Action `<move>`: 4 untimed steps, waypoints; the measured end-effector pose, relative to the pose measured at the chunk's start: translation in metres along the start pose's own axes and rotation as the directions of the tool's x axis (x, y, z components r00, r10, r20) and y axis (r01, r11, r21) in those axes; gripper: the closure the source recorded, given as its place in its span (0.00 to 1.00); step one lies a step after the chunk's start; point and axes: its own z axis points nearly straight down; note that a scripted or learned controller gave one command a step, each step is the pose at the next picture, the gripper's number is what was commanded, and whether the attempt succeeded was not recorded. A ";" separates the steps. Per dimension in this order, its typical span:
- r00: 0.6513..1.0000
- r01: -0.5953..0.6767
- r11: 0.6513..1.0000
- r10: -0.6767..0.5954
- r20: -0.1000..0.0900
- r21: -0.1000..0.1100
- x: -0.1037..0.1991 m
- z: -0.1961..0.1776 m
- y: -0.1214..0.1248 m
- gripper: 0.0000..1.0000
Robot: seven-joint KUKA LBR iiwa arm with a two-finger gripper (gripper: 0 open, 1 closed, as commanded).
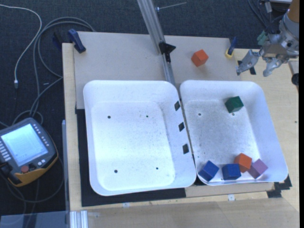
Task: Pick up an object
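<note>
My gripper [258, 68] hangs above the bench just beyond the right bin's far rim, its two fingers spread apart with nothing between them. In the right bin [270, 122] a green cube [233, 104] lies near the far side, below and left of the gripper. Along the bin's near edge sit two blue cubes [208, 170] [231, 171], an orange cube [243, 161] and a purple cube [258, 167]. Another orange cube [200, 58] rests on the bench outside the bins, left of the gripper.
The left bin [95, 99] stands beside the right one. A metal post [151, 23] rises from the bench behind the bins. Blue clamps [76, 40] [231, 47] grip the bench's far edge. A teach pendant [23, 148] lies at left.
</note>
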 end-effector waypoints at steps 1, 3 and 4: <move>1.000 -0.001 1.000 0.001 -0.002 0.007 -0.019 0.191 0.014 0.00; 1.000 -0.002 1.000 0.002 -0.001 -0.003 -0.011 0.185 -0.004 1.00; 1.000 0.007 1.000 -0.007 -0.006 -0.002 0.089 0.143 -0.013 1.00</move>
